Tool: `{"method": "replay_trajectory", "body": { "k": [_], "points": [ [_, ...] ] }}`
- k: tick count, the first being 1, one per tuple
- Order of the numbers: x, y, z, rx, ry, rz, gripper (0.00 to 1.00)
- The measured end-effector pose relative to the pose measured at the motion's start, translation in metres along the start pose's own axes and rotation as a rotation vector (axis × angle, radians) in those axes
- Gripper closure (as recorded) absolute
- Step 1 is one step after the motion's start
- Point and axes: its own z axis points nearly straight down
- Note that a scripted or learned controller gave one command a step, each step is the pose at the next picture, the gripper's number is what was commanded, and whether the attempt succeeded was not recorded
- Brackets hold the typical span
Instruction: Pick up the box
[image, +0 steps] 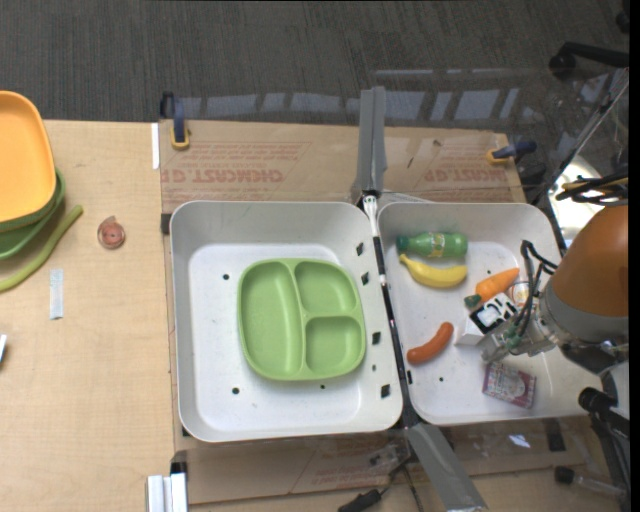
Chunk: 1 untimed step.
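The box (509, 384), a small pinkish carton, is seen lying flat on the floor of the right bin (455, 408), near its front edge and not lifted. The gripper (508, 340) is positioned low in the same bin, just above and behind the box; whether it is released or clenched cannot be told, and nothing is seen held. The task is judged not yet done: grasp and lift remain. A sausage (431, 343), banana (434, 272), green bottle (432, 244) and carrot (496, 283) lie nearby. Mirrored print reading "CHEMCAST GP" is noted on the brown sheet (270, 160) behind the bins; box print is illegible
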Motion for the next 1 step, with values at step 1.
{"method": "replay_trajectory", "body": {
  "k": [1],
  "points": [
    [0.0,0.0,0.0,0.0,0.0,0.0,0.0]
  ]
}}
